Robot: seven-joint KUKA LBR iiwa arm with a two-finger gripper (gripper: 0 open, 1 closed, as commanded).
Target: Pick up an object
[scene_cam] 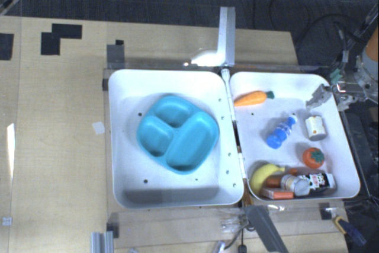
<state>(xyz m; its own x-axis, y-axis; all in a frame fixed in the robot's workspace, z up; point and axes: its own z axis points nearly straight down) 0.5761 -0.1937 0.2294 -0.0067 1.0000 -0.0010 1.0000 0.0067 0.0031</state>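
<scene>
Above the far right corner of the right bin [349,154], the claw [323,95] hangs just inside the rim, near a small white canister [315,127]; whether it is spread or closed cannot be told from this angle, and nothing is seen in its grasp. Two shallow white bins sit side by side on the pale wooden counter [53,145], parted by a thin grey divider. The left bin [121,127] carries a blue three-part tray [177,133] lying tilted near its middle, with bare white floor left along the near edge and corners. The right bin is busier. An orange toy carrot [251,98] with a green tip lies close to the divider at the far side. A blue plastic bottle [280,132] with a clear neck rests aslant in the middle, with open floor around it on every side. An orange-red tomato-like toy [314,157] with a green top sits by the right wall. Along the near wall, a yellow lemon-shaped toy [265,176], a red-capped item and a dark labelled bottle [311,181] crowd together, touching, leaving little room. Most free space lies in the far middle of the right bin, between carrot and claw.
</scene>
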